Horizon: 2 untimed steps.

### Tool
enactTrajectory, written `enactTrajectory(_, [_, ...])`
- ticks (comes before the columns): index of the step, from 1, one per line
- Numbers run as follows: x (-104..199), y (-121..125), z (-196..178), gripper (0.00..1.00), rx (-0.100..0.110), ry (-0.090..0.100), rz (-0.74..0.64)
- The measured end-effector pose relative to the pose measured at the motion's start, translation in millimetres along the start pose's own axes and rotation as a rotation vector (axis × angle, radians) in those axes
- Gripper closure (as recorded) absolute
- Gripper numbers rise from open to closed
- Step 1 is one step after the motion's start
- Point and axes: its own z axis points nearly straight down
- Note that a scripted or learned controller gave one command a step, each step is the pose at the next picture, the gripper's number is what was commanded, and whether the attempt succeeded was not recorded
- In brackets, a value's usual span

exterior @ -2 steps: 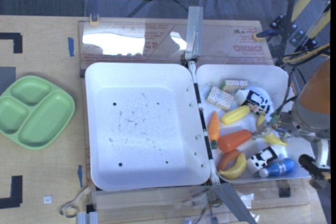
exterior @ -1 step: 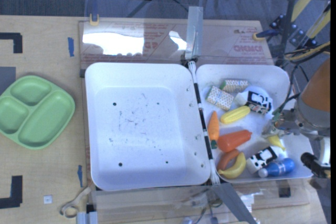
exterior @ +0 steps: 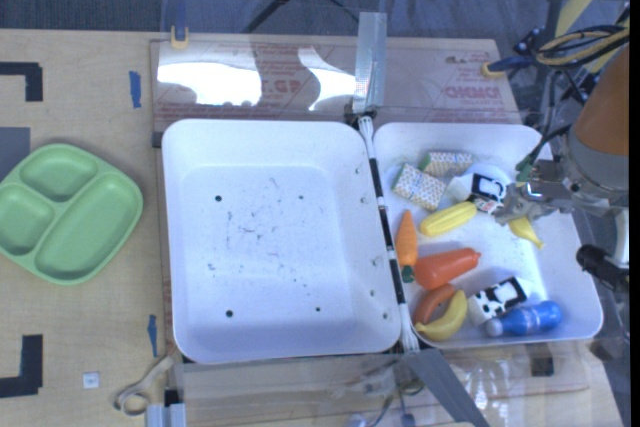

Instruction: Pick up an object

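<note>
Camera view. The table carries two shallow white bins side by side. The left bin shows only scattered dark specks and scuff marks on its floor. The right bin holds all the loose objects.

Contents of the right bin, from the far end to the near end:
- A patterned packet lies tilted near the divider, with a second patterned item just beyond it.
- A white-and-black object sits beside the gripper.
- A yellow banana-shaped piece lies just in front of the packet.
- A small yellow piece lies just below the gripper.
- A narrow orange carrot lies along the divider; a larger orange-red carrot lies crosswise next to it.
- A curved yellow banana rests at the near edge, touching a brown-red piece.
- A black-and-white toy sits against a blue bottle at the near right corner.

The arm enters from the right, over the right bin. The gripper is low in the bin's far right part, close to the white-and-black object and the small yellow piece. Whether it is spread or pressed together cannot be determined, and no object is visibly held.

On the table left of the bins lies a green compartment plate. Clear panels stand behind the bins.
</note>
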Motion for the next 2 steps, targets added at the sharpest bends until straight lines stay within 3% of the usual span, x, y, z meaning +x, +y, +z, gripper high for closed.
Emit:
enactTrajectory(1, [40.0,22.1,26.1,1.0,0.0,0.0,0.095])
enactTrajectory(2, [56.6,21.3,-23.5,1.0,0.0,0.0,0.014])
